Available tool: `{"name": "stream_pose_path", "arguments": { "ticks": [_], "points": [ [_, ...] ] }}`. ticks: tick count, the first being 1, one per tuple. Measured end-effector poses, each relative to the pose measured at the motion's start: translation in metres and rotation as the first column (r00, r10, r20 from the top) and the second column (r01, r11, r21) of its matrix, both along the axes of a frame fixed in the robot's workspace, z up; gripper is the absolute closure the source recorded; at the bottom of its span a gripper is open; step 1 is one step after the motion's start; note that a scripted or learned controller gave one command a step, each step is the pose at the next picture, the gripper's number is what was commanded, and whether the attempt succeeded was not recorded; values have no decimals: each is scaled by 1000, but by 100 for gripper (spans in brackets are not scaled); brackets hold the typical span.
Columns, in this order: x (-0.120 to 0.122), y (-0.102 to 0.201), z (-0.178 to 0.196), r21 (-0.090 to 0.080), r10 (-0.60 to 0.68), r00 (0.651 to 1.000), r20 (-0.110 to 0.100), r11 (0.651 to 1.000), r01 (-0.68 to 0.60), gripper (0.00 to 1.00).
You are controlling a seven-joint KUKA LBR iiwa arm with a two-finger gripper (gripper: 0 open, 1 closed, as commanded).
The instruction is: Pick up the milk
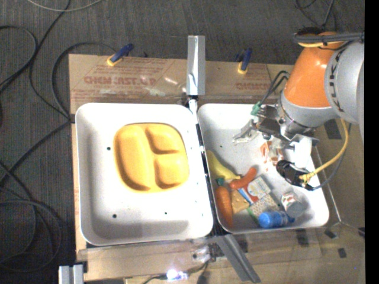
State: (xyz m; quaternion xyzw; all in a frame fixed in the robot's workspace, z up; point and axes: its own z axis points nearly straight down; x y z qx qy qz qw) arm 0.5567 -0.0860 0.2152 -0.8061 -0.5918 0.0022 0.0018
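The milk is a small white carton with red and blue print. It lies on its side in the lower middle of the right bin, among other toy foods. My gripper hangs over the bin's upper middle, up and slightly left of the carton and apart from it. Nothing shows in the gripper. The grey arm with its orange band reaches in from the right and hides the bin's upper right part.
Around the milk lie a yellow banana, a carrot, a red sausage, a blue bottle and a small can. The left bin holds a yellow divided tray.
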Motion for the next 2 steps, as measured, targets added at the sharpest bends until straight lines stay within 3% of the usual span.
{"name": "stream_pose_path", "arguments": {
  "ticks": [1,2],
  "points": [
    [-72,-32,39,-3,-313,950,-1,950,313,0],
    [-19,-51,-52,-3,-286,958,-2,958,286,0]
  ]
}}
